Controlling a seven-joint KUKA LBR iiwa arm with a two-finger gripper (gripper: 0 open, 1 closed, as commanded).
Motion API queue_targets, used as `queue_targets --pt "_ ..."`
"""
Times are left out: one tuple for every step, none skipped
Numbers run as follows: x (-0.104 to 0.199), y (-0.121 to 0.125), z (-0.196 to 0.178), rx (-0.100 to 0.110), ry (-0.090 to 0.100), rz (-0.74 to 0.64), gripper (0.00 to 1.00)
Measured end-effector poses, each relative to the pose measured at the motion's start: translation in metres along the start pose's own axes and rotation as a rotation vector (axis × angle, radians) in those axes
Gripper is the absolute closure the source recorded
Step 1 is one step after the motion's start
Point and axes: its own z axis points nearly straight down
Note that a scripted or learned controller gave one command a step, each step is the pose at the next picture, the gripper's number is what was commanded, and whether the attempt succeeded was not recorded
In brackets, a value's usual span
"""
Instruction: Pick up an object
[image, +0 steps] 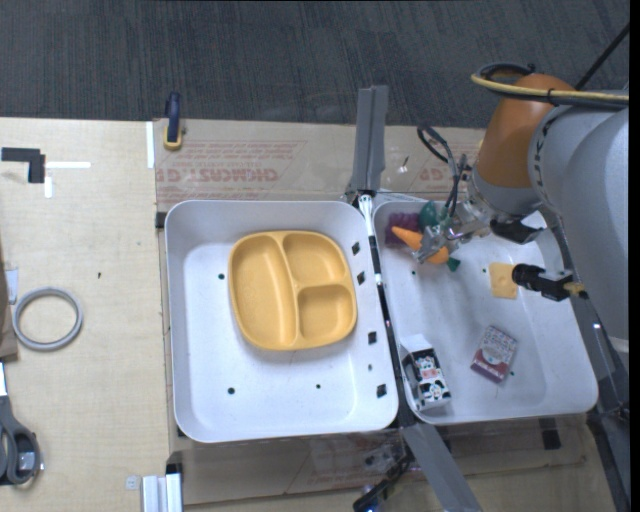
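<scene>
Reaching in from the right, the gripper (440, 243) hangs low over the far left corner of the right bin (540, 395). An orange carrot-shaped toy (407, 238) lies just to its left, and another orange bit sits right at the fingertips, but whether it is part of that toy or pinched by the pincer is too small and cluttered to tell; how far the pincer is spread cannot be made out either. A teal piece (431, 213) and a purple thing (402, 218) crowd the same corner, partly hidden by the wrist and cables.

Well apart in the same bin lie a yellow block (503, 281) to the right, a reddish packet (494, 353) nearer, and a small black-and-white carton (427, 377) by the near left wall.

A yellow divided plate (293, 290) rests in the left bin (200, 400).
</scene>
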Motion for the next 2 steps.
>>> queue_targets --pt "0.0459 0.0198 -0.0907 -0.002 0.004 0.405 1.00" --pt "0.0540 0.0224 -0.0902 -0.001 0.004 0.237 1.00"
